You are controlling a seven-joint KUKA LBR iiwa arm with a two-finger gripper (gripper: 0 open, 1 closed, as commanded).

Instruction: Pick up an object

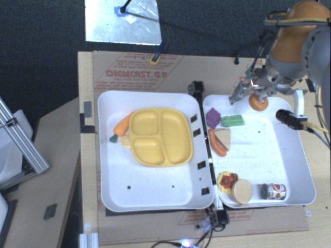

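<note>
At the far edge of the right bin (300,154), the hand (254,93) hangs from the grey arm with its orange band (295,35). A small round orange object (258,103), smooth and ball-like, sits right at the fingertips; I cannot tell whether the fingers are spread or pinching it, nor whether it rests on the bin's rim.

Elsewhere in the right bin lie a purple lumpy piece (212,118) touching a flat green block (232,121), a red sausage (217,142) against a tan wedge (224,137), and near the front a red and yellow item (227,180) beside a round tan disc (242,191) and a small can (273,191) on its side.

The left bin (114,190) holds a yellow divided plate (159,137) with a carrot (122,124) at its left edge. Both bins sit on the table (62,138).
</note>
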